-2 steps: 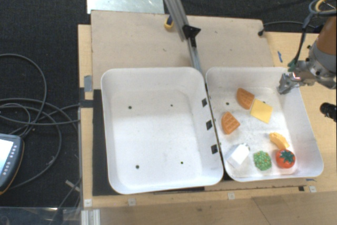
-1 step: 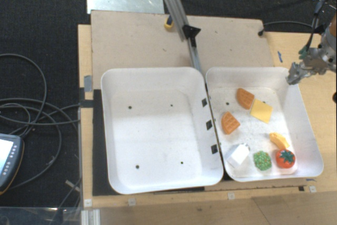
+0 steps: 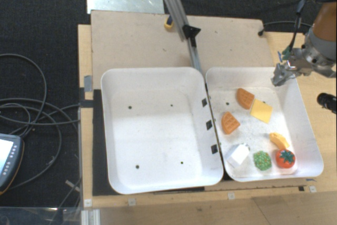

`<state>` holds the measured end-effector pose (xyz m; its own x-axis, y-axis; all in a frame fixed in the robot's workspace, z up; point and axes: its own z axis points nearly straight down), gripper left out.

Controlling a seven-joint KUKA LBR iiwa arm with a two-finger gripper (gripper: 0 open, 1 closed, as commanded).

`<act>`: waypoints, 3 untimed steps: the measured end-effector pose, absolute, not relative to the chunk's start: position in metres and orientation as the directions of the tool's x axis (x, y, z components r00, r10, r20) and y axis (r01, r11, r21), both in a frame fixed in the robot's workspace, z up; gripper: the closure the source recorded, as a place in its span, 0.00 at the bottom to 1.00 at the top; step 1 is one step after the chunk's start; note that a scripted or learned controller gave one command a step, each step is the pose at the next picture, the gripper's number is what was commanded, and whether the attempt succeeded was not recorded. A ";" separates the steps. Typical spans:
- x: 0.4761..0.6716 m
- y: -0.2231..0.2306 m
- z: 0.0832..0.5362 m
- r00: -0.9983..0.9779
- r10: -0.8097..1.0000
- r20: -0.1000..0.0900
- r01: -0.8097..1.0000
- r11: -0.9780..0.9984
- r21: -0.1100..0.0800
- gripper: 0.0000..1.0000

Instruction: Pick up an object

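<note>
While my grey two-finger claw [image 3: 279, 77] hangs above the far right rim of the right-hand shallow white bin [image 3: 309, 129], whether it is released or clenched I cannot tell from this angle. No object sits under it. Nearest lie a flat yellow square like a cheese slice [image 3: 261, 111] and a ridged orange-brown pastry piece [image 3: 244, 98], close together. In my judgement, the slice's free outer edge is the cleaner target: I should centre over it before descending, clear of the wall.
</note>
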<state>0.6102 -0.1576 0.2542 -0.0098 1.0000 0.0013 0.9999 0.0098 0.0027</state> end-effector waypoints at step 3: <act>0.569 0.008 0.240 -0.011 1.000 0.003 1.000 0.011 0.000 1.00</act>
